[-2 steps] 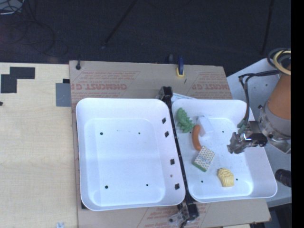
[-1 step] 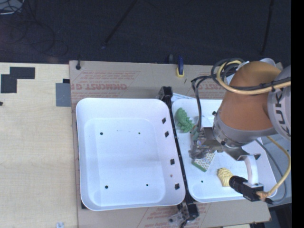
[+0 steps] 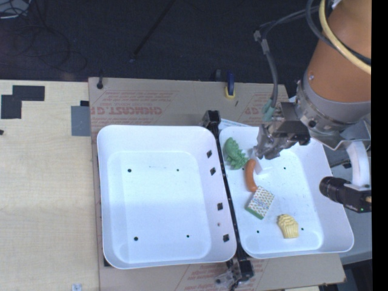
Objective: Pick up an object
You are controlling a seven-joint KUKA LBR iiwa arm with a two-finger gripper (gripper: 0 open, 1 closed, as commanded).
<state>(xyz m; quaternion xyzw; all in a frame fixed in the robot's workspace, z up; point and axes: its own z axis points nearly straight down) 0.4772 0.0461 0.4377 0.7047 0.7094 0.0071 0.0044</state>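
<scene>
My gripper (image 3: 262, 154) hangs over the far part of the right bin (image 3: 315, 162), just above the top end of an orange carrot-like piece (image 3: 250, 176). A green leafy toy (image 3: 234, 153) lies to its left near the bin's inner wall. Closer to the front lie a white and green checkered block (image 3: 260, 202) and a yellow corn-like piece (image 3: 288, 226). Nothing shows between the fingers.
The left bin (image 3: 115, 162) stands beside the right one, joined by a black clamp strip (image 3: 221, 187). Both rest on a cardboard sheet (image 3: 157, 105) on the pale bench. A blue and yellow clip (image 3: 230, 86) sits at the sheet's far edge.
</scene>
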